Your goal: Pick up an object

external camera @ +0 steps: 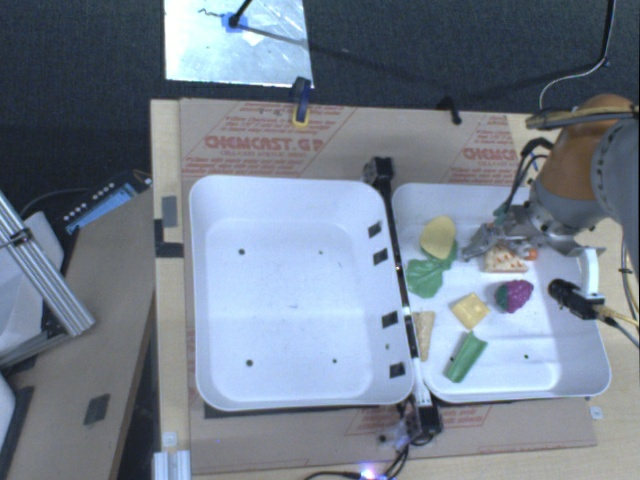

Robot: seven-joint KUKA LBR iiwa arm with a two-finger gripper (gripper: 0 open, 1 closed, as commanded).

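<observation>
My gripper [492, 240] hangs low over the back of the right bin [570, 368], just above and to the left of a pizza-like wedge [505, 260]. A pale yellow rounded piece [437, 236] lies to the gripper's left, with a green leaf shape [424, 276] below it. Purple grapes [514, 294], a yellow cube [469, 311], a green cylinder [464, 357] and a beige wedge [425, 330] lie nearer the front. Nothing is visibly lifted.
The left bin [290, 298] stands beside the right one, with a black-clipped divider rim [395, 278] between them. The arm [585, 168] reaches in from the right over the bin's back corner. Cardboard [260, 138] underlies both bins.
</observation>
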